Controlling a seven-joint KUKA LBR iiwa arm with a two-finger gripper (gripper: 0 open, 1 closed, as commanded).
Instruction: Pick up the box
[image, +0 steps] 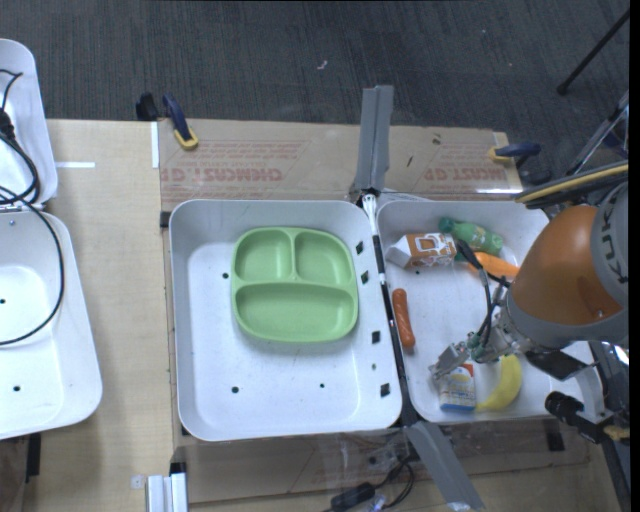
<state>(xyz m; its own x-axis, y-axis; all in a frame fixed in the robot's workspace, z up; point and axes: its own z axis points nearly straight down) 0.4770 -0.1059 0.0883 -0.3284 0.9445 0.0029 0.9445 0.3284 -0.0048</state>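
Camera view, gripper (452, 357) low in right bin (430, 405), fingers' state unclear, small box (458, 388) just below them, banana (504, 385) alongside, carton (428, 250) well apart.

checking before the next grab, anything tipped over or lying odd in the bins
In the right bin, the small carton lies on its side near the top, and the box lies flat beside the banana, under the gripper. Nothing looks spilled or damaged.
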